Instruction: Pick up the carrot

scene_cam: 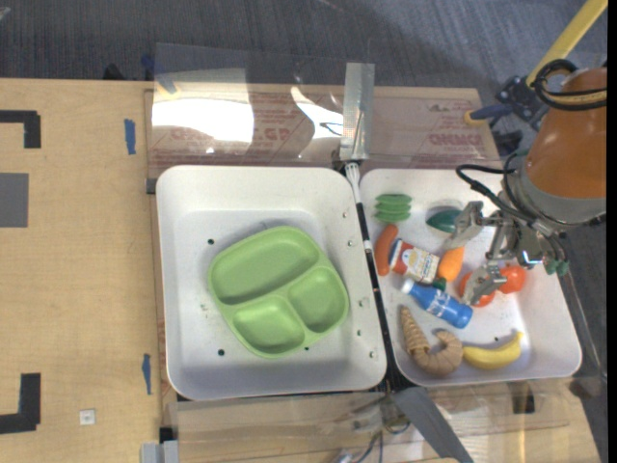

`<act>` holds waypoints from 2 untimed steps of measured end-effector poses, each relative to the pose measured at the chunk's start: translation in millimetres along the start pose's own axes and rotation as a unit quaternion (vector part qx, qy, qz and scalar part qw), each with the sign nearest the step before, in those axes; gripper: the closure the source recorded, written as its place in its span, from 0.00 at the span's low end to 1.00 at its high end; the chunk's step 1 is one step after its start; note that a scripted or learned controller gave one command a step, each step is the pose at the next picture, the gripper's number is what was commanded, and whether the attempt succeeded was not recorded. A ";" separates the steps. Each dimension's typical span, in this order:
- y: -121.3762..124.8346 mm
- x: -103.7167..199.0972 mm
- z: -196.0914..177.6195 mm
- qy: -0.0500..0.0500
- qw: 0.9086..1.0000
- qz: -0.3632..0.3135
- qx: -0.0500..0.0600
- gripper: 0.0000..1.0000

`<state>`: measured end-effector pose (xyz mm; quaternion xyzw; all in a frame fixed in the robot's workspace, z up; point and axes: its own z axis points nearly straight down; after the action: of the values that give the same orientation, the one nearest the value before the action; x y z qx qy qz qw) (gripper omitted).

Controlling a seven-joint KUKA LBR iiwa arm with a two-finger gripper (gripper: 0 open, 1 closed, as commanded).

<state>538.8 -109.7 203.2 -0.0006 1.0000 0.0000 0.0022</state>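
Note:
The carrot (386, 246) is a short orange-red piece lying at the left side of the right bin (564, 340), just below a ribbed green piece (392, 204) that may be its top. My gripper (479, 257) hangs over the middle of the right bin, to the right of the carrot and apart from it. Its fingers (469, 224) are spread open, and I see nothing held between them. A small orange piece (451, 262) and a red-orange round toy (511, 279) lie close by the fingertips.
The right bin also holds a red-and-white bottle (417, 258), a blue bottle (439, 306), a teal item (443, 220), a banana (494, 352) and a brown cone-like toy (427, 340). The left bin (183, 210) holds a green divided plate (278, 290).

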 end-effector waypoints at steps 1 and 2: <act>-48.7 -35.7 106.0 -0.003 1.000 -0.012 0.001 0.00; -47.1 -36.7 96.9 -0.004 1.000 -0.013 0.001 1.00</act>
<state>575.9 -156.7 106.5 -0.0131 0.9999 -0.0006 0.0064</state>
